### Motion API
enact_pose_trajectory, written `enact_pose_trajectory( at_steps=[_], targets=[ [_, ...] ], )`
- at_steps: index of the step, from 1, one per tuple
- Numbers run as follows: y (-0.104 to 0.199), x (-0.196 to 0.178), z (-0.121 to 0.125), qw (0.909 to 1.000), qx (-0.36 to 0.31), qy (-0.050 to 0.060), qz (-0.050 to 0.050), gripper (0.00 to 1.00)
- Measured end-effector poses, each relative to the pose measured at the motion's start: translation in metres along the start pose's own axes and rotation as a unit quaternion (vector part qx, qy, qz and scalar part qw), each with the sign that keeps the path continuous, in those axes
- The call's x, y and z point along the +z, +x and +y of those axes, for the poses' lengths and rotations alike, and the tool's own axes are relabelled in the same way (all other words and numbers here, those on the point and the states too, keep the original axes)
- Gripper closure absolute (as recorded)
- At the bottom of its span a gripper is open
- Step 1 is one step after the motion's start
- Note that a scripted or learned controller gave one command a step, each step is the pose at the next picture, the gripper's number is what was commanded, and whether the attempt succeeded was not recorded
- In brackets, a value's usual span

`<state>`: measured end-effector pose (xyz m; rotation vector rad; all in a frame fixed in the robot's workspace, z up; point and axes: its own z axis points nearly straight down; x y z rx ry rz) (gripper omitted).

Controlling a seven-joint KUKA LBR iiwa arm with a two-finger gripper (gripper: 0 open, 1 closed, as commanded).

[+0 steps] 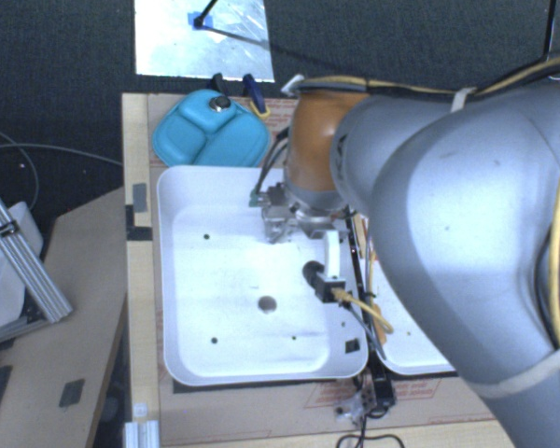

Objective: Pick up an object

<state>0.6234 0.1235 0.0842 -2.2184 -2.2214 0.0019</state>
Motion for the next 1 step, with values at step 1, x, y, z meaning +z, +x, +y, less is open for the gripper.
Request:
enact_pose_trajectory(
  at_steps=[1],
  targets=[
    [0.0661,-0.0015,0.0381,1.0,-0.004,-0.005,0.001,1.0]
  ],
)
